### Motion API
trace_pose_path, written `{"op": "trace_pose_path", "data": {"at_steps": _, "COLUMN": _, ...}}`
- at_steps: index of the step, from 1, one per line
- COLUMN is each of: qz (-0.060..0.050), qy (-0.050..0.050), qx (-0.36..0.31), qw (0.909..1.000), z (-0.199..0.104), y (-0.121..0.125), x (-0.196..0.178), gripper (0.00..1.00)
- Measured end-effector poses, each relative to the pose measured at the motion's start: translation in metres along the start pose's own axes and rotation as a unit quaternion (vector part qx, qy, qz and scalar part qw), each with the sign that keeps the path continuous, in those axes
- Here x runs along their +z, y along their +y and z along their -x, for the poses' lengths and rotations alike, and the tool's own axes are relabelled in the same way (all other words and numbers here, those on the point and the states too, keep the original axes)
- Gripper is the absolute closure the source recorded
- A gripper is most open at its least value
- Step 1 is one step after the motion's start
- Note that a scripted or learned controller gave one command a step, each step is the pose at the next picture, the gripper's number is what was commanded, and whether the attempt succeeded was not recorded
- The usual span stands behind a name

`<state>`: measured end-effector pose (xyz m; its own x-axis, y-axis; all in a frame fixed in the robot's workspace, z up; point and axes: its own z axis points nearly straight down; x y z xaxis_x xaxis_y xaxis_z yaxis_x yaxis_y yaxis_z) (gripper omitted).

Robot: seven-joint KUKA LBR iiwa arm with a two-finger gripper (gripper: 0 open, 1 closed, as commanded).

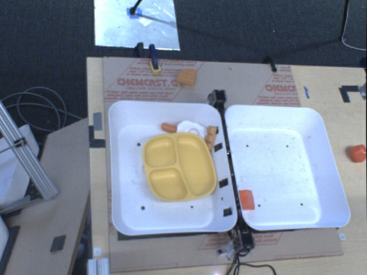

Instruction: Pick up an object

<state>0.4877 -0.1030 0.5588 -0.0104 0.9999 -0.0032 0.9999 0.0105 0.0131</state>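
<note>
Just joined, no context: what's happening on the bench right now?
Nothing is being handled at this moment. The left bin holds a yellow divided tray, with a small orange piece, a white object and a tan piece along its far edge. The right bin has an orange block in its near left corner. Another orange block and a tan block sit outside on the bench.
</note>
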Motion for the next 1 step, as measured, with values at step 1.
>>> {"op": "trace_pose_path", "data": {"at_steps": 1, "qz": 0.002, "qy": 0.0, "qx": -0.002, "qw": 1.0, "z": 0.0003, "y": 0.0005, "x": -0.0113, "gripper": 1.0}}
